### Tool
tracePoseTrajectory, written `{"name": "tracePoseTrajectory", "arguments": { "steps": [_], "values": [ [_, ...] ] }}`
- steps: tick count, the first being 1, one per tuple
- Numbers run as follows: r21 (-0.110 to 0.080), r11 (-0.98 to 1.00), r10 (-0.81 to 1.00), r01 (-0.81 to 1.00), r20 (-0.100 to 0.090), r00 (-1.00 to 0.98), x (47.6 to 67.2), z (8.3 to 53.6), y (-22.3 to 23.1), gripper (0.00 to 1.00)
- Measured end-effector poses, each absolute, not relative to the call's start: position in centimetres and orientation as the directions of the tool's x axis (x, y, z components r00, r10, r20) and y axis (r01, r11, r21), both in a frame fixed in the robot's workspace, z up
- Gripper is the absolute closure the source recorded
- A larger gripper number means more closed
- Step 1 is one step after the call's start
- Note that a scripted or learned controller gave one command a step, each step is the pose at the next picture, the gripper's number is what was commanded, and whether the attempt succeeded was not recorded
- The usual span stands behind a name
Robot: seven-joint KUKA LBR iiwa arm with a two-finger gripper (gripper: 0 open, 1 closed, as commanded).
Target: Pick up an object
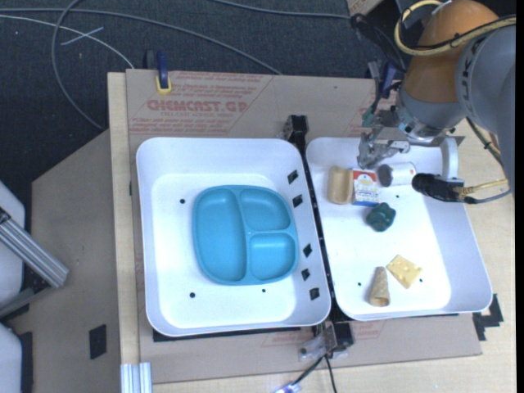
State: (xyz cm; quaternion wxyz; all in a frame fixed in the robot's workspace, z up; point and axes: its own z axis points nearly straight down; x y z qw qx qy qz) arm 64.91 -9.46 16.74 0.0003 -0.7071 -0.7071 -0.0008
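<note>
Arm (446, 56) reaches in from the view's right, its gripper (375, 155) sitting over the far edge of the right bin (430, 248). We cannot tell whether the gripper is open or closed, and we see nothing held in it.

Left bin (164, 187) lies well to the view's left of the gripper, on the other side of the divider. In it we note a blue divided plate (244, 234), flat, near the bin's middle.

All the loose things we log are in the right bin, on the near side of the gripper:
- Tan roll (340, 184), just nearer than the gripper and a little to its left, standing on end beside the carton.
- Small white carton (365, 187) with red and blue print, right under the gripper's tip. Whether they touch, we cannot tell.
- Dark green lump (380, 216), a bit nearer than the carton, apart from it.
- Yellow wedge (403, 270), well nearer than the gripper, toward the bin's front.
- Tan cone (378, 286), just beside the wedge on its left, closest to the front rim.
</note>
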Motion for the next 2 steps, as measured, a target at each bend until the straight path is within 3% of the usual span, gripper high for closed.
{"name": "tracePoseTrajectory", "arguments": {
  "steps": [2],
  "values": [
    [0.008, 0.001, 1.0, 1.0, -0.001, -0.001, 65.2, 27.0, -9.5, 1.0]
  ]
}}
